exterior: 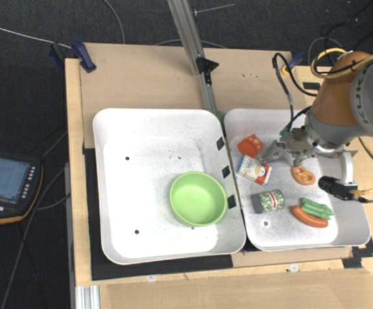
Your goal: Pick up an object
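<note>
The grey arm with its orange band (337, 95) reaches in from the right and hangs over the upper part of the right-hand shallow white bin (347, 235), its end effector (300, 148) low over the bin floor. The metal parts at its tip are bunched together under the wrist, and from this slanted overhead angle it cannot be told whether they stand apart or together; nothing is seen clamped in it. Just below it lies a small orange ring-shaped pretzel toy (303, 175), close to the tip, though contact cannot be judged. To the left of the end effector sits a red-orange blocky toy (251, 146), and just below that a small white carton with red and blue print (253, 170), lying tilted. Lower in the same bin a short silver can with a green and red label (268, 201) lies on its side, and to its right an orange carrot-shaped toy (309, 216) rests against a green leafy toy (317, 207). A black cylindrical part with a cable (338, 187) juts out near the bin's right edge. The left-hand shallow white bin (141, 140) holds a round lime-green plastic bowl (198, 199) near its lower right corner, upright. Both bins sit side by side on the tan wooden surface (141, 76).
</note>
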Robot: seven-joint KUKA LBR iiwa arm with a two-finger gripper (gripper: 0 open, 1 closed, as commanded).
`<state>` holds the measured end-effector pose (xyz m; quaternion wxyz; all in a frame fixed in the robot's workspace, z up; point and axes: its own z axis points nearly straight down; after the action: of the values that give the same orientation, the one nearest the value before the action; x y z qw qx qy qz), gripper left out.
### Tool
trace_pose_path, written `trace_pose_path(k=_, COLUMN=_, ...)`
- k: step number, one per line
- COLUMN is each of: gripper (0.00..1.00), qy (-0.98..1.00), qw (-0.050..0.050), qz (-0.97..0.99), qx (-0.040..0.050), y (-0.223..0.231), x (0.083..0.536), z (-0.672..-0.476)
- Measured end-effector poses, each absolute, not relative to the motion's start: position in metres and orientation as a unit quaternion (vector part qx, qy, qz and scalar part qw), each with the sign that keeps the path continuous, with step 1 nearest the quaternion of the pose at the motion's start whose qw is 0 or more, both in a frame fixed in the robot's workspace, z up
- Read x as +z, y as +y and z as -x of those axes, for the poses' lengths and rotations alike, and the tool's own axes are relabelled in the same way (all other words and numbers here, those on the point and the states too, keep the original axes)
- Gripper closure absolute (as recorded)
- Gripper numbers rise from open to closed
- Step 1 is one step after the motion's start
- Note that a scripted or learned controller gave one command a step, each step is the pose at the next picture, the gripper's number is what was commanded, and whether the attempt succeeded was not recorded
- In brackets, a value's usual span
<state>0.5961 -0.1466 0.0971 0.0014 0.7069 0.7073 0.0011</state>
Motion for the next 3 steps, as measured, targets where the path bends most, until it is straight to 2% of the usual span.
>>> trace_pose_path(k=1, gripper=1.0, qy=0.708, qw=0.002, qz=-0.707, qx=0.0019, y=-0.146, x=0.109, z=-0.597)
trace_pose_path(k=3, gripper=1.0, qy=0.707, qw=0.002, qz=-0.707, qx=0.0015, y=-0.155, x=0.225, z=-0.606)
